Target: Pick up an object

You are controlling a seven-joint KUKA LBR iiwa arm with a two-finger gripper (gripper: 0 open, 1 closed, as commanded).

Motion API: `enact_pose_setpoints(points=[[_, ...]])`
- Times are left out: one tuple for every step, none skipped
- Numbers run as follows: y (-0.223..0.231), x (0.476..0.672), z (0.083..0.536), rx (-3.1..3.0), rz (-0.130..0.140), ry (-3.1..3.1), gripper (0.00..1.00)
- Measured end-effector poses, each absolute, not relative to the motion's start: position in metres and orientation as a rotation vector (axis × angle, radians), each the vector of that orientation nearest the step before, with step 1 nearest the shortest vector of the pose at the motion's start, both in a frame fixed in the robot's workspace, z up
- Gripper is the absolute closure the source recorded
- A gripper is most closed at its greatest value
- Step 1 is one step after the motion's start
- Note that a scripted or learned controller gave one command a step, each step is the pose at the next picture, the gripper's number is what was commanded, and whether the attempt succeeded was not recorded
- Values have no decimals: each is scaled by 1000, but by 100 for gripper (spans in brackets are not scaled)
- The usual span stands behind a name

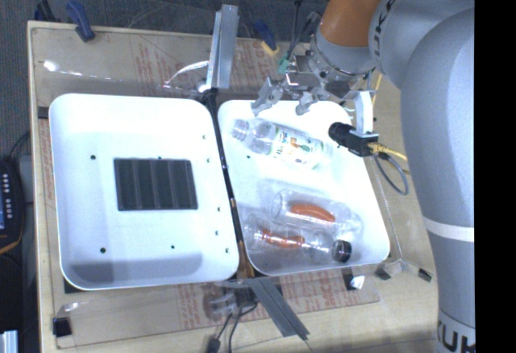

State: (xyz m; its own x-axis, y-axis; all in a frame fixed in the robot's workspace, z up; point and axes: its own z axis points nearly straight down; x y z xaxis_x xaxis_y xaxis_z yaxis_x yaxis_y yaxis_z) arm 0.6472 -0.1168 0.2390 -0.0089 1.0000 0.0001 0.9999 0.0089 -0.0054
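My gripper point(284, 101) hangs over the far edge of the right bin point(367, 182), its two metal fingers point(264, 98) spread apart with nothing between them. Just below it lies a clear plastic bottle point(278, 142) with a white and green label, on its side. Nearer the front of the same bin a clear plastic bag point(310, 218) holds an orange piece, and another clear bottle point(294, 242) with a dark cap and an orange item inside lies along the front wall.
The left bin point(81, 142) has a dark ribbed rectangle point(156, 184) on its floor. A metal divider post point(222, 45) stands between the bins at the back. Blue clamps point(81, 21) grip the bench's far edge. A black and yellow cable plug point(355, 139) juts near the gripper.
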Motion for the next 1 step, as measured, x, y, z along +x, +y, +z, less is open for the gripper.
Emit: enact_pose_setpoints(points=[[-150,651,136,-2299,-21,-2174,0]])
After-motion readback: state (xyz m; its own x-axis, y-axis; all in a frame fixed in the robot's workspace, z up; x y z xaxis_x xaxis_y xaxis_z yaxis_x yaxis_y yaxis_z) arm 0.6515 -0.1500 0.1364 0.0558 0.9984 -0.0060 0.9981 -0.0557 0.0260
